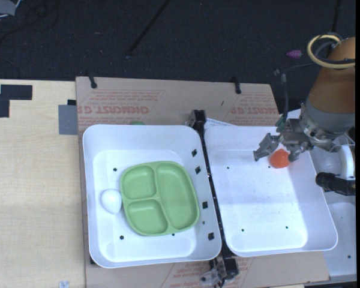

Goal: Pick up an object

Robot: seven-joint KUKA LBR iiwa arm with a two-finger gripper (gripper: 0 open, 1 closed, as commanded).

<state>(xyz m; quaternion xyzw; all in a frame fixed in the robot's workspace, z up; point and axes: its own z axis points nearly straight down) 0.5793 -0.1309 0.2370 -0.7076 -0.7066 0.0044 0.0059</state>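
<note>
Camera view puts your gripper (280, 150) over the right bin's (270, 239) far right part, fingers spread wide astride the orange ball (279, 159), which sits just below them on the bin floor, not yet clamped, so the close comes straight down.

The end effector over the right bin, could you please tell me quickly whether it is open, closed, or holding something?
End effector: cannot be told; an orange ball sits right at it, grasp unconfirmed.

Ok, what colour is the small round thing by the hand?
Orange: the ball in the right bin, seen in the camera view.
</note>
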